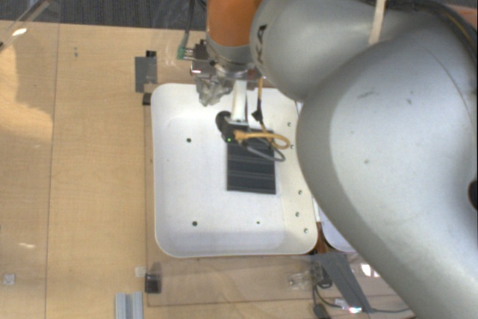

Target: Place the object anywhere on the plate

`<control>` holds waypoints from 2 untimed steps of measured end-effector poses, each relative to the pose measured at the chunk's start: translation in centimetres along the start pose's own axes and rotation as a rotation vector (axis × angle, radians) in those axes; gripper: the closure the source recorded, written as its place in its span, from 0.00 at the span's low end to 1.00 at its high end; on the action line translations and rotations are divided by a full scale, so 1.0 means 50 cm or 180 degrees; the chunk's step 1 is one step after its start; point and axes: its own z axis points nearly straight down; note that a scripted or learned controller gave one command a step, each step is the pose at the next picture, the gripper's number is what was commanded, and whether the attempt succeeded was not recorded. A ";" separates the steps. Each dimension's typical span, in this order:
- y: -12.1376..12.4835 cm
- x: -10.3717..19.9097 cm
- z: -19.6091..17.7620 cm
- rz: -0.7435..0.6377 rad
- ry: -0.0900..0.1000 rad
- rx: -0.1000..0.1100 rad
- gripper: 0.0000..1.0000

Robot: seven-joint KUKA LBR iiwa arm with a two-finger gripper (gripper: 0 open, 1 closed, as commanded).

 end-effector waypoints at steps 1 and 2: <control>-0.003 0.055 -0.031 -0.1141 0.0003 -0.0009 1.00; -0.001 0.049 -0.141 -0.2136 0.0001 -0.0021 1.00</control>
